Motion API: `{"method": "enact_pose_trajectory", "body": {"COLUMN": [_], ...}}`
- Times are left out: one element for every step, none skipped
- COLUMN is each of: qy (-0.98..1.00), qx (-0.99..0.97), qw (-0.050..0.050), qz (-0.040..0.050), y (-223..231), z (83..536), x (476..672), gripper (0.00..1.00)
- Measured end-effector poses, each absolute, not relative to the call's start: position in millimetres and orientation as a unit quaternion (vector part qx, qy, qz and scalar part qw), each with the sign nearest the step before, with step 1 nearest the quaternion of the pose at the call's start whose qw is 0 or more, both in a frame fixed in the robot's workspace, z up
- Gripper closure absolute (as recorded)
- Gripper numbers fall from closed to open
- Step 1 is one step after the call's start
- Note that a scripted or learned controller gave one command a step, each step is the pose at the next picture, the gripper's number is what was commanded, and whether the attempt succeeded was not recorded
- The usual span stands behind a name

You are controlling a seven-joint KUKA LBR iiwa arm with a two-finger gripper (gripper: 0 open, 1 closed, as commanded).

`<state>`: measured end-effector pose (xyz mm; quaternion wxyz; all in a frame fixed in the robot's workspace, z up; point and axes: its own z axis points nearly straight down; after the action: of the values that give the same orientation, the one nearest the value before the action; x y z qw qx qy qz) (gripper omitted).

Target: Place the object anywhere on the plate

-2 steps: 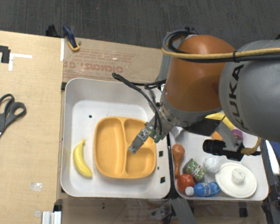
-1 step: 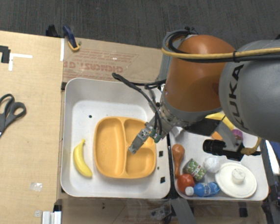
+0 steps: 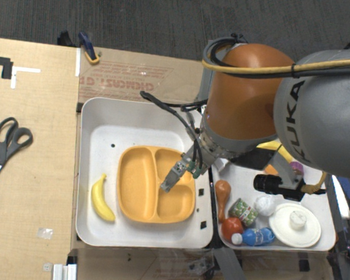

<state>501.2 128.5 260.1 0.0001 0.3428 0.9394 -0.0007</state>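
Your gripper [image 3: 172,180] hangs over the orange plate [image 3: 134,188] in the left bin [image 3: 93,159], its tip above the plate's right compartment near the divider. You cannot tell from this slant whether it carries anything. If the banana [image 3: 101,198] is your object, it lies off the plate's left rim on the bin floor, long axis running roughly near-to-far, so the reach goes leftward across the plate.

The gripper [image 3: 170,182] hangs over the right half of the divided orange plate [image 3: 140,185] in the left white bin [image 3: 95,135]; a banana [image 3: 101,198] lies just left of the plate. The right bin [image 3: 319,242] holds a white lid [image 3: 297,225], blue bottle [image 3: 257,237] and other small items, and scissors [image 3: 4,151] rest on the surface.
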Motion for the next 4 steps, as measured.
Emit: {"method": "enact_pose_trajectory", "body": {"qy": [0.939, 0.939, 0.939, 0.939], "qx": [0.343, 0.343, 0.343, 0.343], "qw": [0.0, 0.0, 0.0, 0.0], "qz": [-0.0007, -0.0008, -0.0008, -0.0008], "y": [128.5, 128.5, 128.5, 128.5], "z": [260.1, 260.1, 260.1, 260.1], "x": [501.2, 501.2, 501.2, 501.2], "gripper": [0.0, 0.0, 0.0, 0.0]}}
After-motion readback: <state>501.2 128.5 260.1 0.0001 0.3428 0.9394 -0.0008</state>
